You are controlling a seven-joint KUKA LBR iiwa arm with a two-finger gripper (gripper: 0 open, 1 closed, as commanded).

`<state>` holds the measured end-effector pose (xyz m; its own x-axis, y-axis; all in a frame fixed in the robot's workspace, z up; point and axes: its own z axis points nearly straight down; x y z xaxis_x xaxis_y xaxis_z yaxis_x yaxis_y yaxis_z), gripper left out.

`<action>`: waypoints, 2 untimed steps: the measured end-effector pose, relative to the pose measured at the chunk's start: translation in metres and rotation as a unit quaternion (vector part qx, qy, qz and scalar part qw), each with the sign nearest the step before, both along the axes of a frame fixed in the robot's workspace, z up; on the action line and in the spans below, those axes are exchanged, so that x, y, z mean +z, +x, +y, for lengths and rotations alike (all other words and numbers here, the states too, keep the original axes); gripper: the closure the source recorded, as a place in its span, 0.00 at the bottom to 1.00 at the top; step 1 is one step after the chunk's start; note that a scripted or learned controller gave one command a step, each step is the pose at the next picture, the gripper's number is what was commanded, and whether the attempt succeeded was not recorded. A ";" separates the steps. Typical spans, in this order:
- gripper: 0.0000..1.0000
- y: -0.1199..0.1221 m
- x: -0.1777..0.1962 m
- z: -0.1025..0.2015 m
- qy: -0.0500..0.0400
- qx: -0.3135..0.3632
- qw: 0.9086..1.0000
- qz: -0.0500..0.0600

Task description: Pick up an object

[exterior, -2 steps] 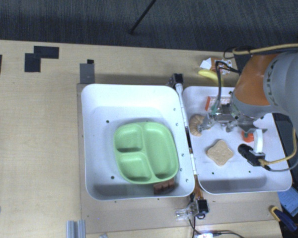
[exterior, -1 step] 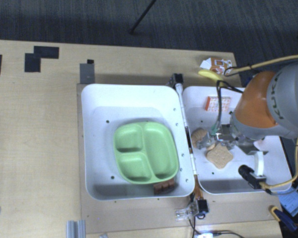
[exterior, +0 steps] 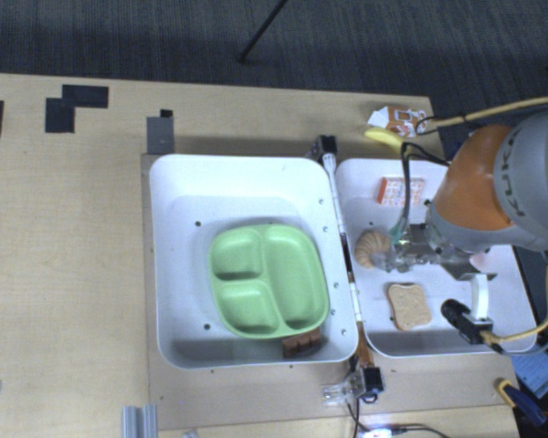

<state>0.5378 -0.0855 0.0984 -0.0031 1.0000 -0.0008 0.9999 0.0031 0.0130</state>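
The grey arm with its orange band reaches in from the right and hangs low over the right-hand shallow white bin (exterior: 365, 327). Its 2-finger gripper (exterior: 404, 255) sits just beside a rounded tan bread-roll-like object (exterior: 372, 245), likely the target, since the wrist is lowered towards it. How the pincer is set I cannot tell (the wrist body hides it).

A flat tan slice of toast (exterior: 409, 305) lies near the bin's front and a small orange-and-white card (exterior: 400, 191) near its back. The left-hand white bin (exterior: 178, 336) holds a pale green 3-compartment plastic tray (exterior: 268, 279), with a small brown block (exterior: 301, 342) touching the tray's front edge.
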 end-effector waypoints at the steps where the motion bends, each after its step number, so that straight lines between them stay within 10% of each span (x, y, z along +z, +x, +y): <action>1: 0.00 0.000 0.000 0.000 0.000 0.000 1.000 0.000; 2: 1.00 0.001 0.011 0.001 0.000 0.001 1.000 -0.001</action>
<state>0.5390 -0.0848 0.1090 -0.0052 1.0000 -0.0002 0.9999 0.0052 0.0155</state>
